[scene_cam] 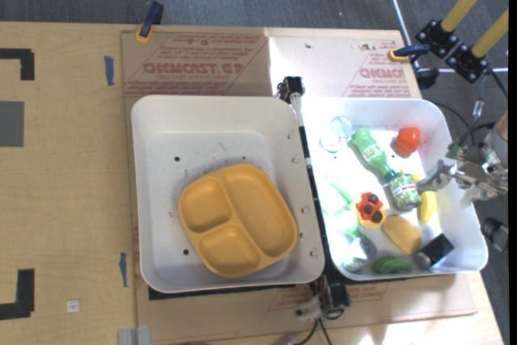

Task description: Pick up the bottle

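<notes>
"Starting from the big things: wooden bench [65,174], then left bin [153,174] with a yellow divided plate [236,219] inside, then right bin [432,115] full of small toys. Where to find the bottle?"

"Green bottle [371,148], in the upper middle of the right bin, lying flat on a diagonal, cap end toward the near right."

"And the gripper [452,174]?"

"Hanging over the right rim of that bin, well apart from the bottle, nothing visibly held. Open or closed: cannot tell, too blurred."

"Advice for the approach?"

"Probably best to move left over the green body, turn the wrist across the diagonal, come down on the thick part, not on the thin neck."

"Obstacles?"

"Small green labelled jar [404,191] touching the cap end; red-orange ball [408,139] just beside on the right; banana [426,206] near the jar; clear cup [334,133] close on the left. Easy to nudge any of these and roll the bottle away."
</notes>
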Robot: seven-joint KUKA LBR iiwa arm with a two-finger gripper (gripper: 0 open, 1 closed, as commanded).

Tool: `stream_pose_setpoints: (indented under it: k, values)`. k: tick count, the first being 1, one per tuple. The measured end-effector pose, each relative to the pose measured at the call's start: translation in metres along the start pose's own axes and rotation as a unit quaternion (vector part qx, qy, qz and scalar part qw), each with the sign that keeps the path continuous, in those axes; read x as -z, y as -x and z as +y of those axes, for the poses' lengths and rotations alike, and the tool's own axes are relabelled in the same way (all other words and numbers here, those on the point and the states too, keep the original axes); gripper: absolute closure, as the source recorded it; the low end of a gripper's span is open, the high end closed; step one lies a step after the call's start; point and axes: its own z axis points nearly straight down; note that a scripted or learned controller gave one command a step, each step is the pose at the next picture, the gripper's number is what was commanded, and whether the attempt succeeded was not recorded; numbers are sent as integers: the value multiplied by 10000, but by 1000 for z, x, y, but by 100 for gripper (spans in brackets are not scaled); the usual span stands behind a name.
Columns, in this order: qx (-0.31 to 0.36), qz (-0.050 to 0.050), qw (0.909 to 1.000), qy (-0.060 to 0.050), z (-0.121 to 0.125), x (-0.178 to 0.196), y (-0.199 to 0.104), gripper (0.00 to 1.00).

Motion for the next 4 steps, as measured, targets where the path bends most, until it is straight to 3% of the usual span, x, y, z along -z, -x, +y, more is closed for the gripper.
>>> stream_pose_setpoints:
  k: [1, 2, 3, 4]
  values:
    - [0, 0, 10000, 0, 0, 0, 0, 0]
    - [287, 9, 9996, -23, -50, -54, -73, 0]
    - [976, 95, 9952, 7, 37, -73, -37, 0]
    - [-553, 9, 9985, 17, 88, -76, -115, 0]
